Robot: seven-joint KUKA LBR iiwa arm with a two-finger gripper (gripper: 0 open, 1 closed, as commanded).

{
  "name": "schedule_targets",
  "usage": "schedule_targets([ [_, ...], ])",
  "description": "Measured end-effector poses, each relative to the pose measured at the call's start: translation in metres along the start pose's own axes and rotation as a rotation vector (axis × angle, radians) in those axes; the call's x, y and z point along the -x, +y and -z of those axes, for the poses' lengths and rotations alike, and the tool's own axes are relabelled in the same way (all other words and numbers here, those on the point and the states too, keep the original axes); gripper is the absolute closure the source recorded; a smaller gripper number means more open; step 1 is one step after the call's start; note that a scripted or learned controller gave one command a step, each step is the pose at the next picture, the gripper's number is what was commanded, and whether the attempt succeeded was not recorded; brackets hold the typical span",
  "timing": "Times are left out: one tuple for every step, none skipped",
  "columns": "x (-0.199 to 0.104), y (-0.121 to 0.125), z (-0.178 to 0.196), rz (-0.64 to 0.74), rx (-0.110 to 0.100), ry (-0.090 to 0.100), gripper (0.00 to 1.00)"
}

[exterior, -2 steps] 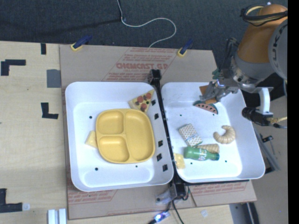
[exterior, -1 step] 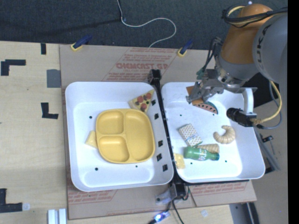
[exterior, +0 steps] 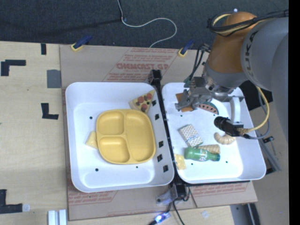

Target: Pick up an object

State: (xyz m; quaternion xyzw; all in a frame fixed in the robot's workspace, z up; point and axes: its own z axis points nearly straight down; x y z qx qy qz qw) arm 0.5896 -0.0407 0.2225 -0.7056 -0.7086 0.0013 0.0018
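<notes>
At right of centre in the frame, the grey arm's hand (exterior: 187, 102) hangs low over the upper part of the right-hand bin (exterior: 251, 170), an orange-brown object (exterior: 182, 97) showing at its tip; how far the hand is open, and whether it grips that object, cannot be told from above. Below it in the same bin lie a checked white packet (exterior: 191, 135), a green bottle (exterior: 202, 154) on its side, a croissant (exterior: 224, 138) and a watermelon slice (exterior: 209, 108). In the left-hand bin (exterior: 77, 172) a yellow divided plate (exterior: 125, 136) sits mid-bin, a pizza slice (exterior: 143, 102) just above it near the shared rim
</notes>
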Motion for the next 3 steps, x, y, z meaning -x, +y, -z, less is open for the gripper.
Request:
schedule_targets([
  [-0.0034,0.0135,-0.0045,-0.002,0.003,-0.001,1.0],
  [-0.0021,0.0052,-0.0082,-0.004,0.001,-0.002,1.0],
  [-0.0093,0.0086,-0.0079,-0.002,0.002,-0.001,1.0],
])
